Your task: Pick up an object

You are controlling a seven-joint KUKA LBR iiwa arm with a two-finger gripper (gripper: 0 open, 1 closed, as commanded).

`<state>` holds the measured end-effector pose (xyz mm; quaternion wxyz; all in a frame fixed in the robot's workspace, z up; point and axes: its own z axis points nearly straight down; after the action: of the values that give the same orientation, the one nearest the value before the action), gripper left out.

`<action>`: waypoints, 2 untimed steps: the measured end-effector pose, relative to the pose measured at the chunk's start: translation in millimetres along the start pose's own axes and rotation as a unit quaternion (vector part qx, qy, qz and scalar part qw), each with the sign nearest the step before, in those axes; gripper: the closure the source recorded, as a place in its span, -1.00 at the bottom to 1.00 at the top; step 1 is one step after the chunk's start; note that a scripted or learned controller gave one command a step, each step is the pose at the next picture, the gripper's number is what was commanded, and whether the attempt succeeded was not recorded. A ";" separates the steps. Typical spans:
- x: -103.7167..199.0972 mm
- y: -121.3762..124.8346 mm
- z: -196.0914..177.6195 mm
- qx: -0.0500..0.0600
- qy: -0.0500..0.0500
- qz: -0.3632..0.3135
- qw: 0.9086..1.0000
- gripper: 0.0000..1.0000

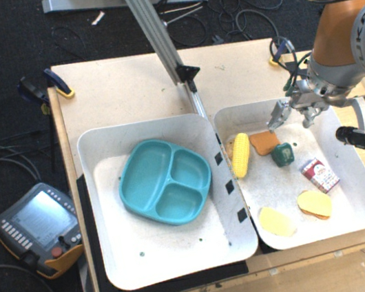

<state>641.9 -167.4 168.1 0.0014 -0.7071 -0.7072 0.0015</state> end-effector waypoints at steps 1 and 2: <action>3.0 -7.5 46.2 0.000 0.000 0.000 1.000 -1.00; 3.6 -6.3 72.1 -0.003 0.000 0.000 1.000 -1.00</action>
<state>635.3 -163.8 96.1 -0.0006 -0.7070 -0.7072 -0.0002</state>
